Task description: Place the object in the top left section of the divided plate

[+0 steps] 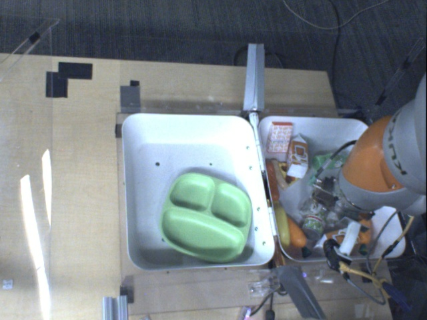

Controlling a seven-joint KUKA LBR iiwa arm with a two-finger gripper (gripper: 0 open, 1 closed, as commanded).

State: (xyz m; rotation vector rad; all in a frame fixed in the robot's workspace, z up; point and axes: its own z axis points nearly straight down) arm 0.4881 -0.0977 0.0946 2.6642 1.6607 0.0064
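Camera view: bench [73, 199] carries two white bins. Left bin [143, 145] holds the green divided plate [207, 215], near centre. Arm [383, 162] reaches into the cluttered right bin [313, 122]; finger state cannot be told, nor the task object.

Pincer [319, 209] buried in right-bin clutter [300, 172] (fingers unreadable).

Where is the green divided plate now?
The green divided plate lies in the left white bin, toward its near right corner, beside the wall shared with the cluttered right bin.
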